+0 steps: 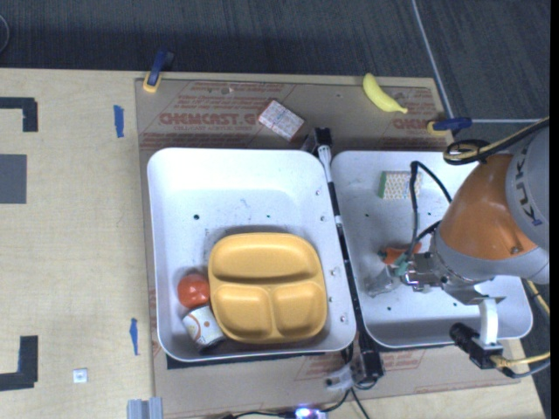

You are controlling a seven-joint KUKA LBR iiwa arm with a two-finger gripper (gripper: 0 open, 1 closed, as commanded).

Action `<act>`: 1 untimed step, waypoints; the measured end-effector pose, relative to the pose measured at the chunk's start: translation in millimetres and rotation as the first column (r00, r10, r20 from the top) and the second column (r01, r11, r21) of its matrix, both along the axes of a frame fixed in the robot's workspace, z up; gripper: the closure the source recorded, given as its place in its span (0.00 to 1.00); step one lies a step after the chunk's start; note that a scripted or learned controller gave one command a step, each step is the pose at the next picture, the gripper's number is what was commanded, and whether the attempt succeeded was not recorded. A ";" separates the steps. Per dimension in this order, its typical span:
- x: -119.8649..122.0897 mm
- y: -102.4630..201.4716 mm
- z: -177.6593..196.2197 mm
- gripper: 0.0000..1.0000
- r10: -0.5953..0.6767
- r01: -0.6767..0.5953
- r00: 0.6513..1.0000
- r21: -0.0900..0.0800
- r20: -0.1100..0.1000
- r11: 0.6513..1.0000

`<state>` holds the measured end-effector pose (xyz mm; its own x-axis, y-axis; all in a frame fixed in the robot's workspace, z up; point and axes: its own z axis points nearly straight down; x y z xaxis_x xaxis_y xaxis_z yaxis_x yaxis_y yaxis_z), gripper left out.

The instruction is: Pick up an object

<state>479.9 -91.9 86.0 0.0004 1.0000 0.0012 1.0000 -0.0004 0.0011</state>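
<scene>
Arm's wrist hangs low in the right bin (515, 321), lower right of frame, gripper (403, 271) reaching left toward a small orange-green object (395, 257) w/ clear wrap beside it, prob. lined up for a grab. Fingers too small & blurred; can't tell if open or holding anything. Yellow tray (266, 286) fills the left bin (175, 190), lower centre, pinning an orange ball (193, 290) at its left edge

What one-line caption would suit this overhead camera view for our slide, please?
Arm reaching low into the right bin, its tool near a small orange object; a yellow tray sits in the left bin.

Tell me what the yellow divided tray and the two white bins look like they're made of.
Yellow tray: probably molded plastic, matte, judging by its rounded compartments and uniform color. Left bin and right bin: likely thin formed plastic, smooth and slightly glossy, with rounded corners and soft reflections.
</scene>
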 end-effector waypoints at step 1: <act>1.5 0.1 10.1 1.00 -0.001 0.001 1.000 0.000 0.005 1.000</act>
<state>481.4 -91.8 96.1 0.0011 1.0000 0.0009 1.0000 -0.0011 0.0057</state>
